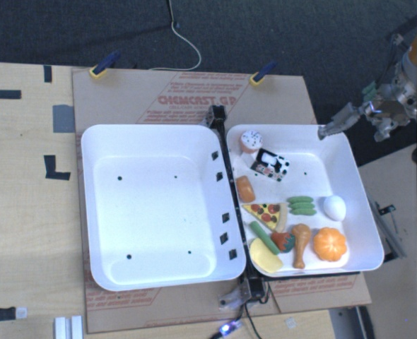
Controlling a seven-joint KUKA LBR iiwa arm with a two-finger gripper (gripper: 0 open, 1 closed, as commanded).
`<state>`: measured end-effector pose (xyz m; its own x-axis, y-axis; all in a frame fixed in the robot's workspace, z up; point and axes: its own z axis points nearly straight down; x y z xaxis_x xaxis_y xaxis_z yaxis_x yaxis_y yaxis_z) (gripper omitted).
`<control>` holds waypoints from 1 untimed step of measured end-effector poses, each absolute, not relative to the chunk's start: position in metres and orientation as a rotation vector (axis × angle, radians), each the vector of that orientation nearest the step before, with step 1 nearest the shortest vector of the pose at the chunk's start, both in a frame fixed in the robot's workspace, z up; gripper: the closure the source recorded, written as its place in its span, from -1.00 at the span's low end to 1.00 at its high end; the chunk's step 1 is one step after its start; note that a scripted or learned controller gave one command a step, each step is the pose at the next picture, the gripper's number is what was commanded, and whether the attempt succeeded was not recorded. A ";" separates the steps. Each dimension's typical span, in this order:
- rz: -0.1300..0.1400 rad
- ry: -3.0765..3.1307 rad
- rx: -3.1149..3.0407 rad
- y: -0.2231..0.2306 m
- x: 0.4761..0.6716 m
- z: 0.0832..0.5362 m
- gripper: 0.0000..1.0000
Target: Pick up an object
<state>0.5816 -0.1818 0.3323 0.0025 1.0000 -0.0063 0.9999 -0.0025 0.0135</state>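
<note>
1. Gripper (333, 127) sits at the upper right of my view, hanging over the far right corner of the right bin (350, 162). I cannot tell from here how it is set; nothing shows in its grasp.
2. Behind it I see the wrist hardware reaching in from the right edge, above the dark floor.
3. My candidate objects all lie in the right bin, bunched toward its left and near sides.
4. Near the far left corner stands a small cupcake (250, 141), and just beside it a black-and-white cow toy (270, 164).
5. Below those, against the bin's left wall, I see a bread roll (245, 188) and then a pizza slice (266, 212).
6. A green pea pod (301, 205) lies next to the pizza, and a white egg (333, 207) just right of the pod.
7. Along the near side I see a yellow banana piece (266, 258), a chicken drumstick (301, 243) and an orange (329, 244), the drumstick touching the orange.
8. To the left, the left bin (95, 189) sits flush against the right one, both on a sheet of brown cardboard (187, 97).
</note>
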 end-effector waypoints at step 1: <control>-0.013 2.231 2.230 -0.193 0.618 0.107 -1.00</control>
<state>0.6185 -0.1927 0.1066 -0.0007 1.0000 0.0030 0.9999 0.0007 -0.0149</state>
